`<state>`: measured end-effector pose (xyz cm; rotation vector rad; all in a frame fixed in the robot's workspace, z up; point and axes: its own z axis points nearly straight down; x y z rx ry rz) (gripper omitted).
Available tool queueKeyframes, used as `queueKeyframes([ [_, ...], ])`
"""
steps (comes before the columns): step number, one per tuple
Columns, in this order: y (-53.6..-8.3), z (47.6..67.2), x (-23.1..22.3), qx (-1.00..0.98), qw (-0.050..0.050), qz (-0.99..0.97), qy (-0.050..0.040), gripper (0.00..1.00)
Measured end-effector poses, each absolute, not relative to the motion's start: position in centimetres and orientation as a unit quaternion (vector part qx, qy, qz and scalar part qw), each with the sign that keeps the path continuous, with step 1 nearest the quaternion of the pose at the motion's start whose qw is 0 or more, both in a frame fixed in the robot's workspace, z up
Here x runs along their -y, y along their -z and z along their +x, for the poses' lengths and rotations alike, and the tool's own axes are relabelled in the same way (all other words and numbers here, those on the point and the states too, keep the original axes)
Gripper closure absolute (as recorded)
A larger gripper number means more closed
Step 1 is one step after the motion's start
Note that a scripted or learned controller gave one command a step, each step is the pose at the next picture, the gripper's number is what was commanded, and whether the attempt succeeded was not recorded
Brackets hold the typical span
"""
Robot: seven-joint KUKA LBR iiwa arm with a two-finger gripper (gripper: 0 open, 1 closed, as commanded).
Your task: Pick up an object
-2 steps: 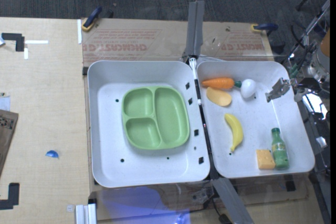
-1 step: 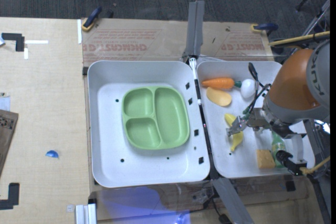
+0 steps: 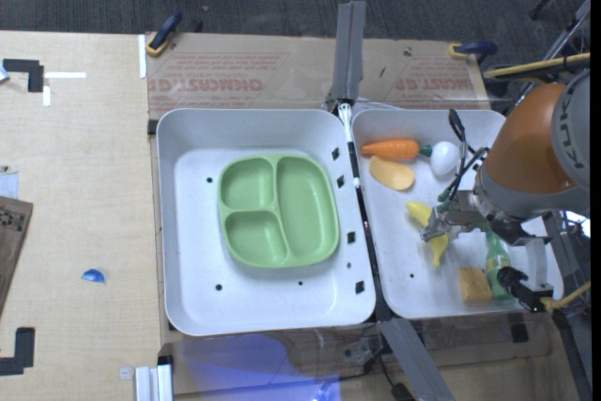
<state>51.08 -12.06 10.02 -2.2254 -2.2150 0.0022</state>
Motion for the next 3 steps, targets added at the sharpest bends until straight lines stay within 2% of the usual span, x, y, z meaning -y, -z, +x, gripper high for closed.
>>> queueKeyframes([
  [1,-9.1,52.5,11.1,0.563,0.001,-0.827,-0.0014,1.00],
  [2,-9.0,47.6,10.6,0.635,0.002,-0.773,-0.0014,1.00],
  [3,-22.3,56.9,6.3,0.589,0.000,-0.808,-0.0019,1.00],
])
